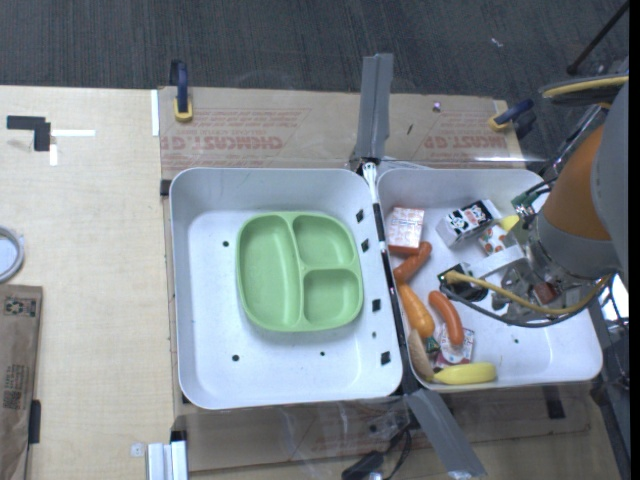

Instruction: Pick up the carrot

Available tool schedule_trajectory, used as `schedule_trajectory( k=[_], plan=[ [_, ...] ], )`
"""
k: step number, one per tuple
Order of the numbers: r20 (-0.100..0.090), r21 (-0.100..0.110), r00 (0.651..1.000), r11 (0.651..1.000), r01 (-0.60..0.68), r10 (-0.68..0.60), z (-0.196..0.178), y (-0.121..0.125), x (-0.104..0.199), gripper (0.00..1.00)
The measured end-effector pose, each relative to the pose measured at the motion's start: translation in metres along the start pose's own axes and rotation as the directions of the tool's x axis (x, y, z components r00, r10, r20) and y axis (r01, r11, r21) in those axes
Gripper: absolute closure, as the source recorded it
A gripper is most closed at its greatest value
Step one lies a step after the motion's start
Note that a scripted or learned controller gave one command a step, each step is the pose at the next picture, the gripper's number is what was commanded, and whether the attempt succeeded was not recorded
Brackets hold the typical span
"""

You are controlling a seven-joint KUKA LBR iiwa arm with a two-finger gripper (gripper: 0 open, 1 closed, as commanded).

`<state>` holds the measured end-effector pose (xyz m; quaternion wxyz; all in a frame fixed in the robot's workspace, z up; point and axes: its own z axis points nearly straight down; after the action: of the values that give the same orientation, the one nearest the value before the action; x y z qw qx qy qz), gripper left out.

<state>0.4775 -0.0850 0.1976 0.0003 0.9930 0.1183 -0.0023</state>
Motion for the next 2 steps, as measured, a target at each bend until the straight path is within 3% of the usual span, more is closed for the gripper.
schedule_trajectory(
  k=[2],
  plan=[
    [0.009, 0.002, 1.0, 1.0, 0.009, -0.009, -0.0153, 0.0005, 0.0009, 1.0]
  ],
)
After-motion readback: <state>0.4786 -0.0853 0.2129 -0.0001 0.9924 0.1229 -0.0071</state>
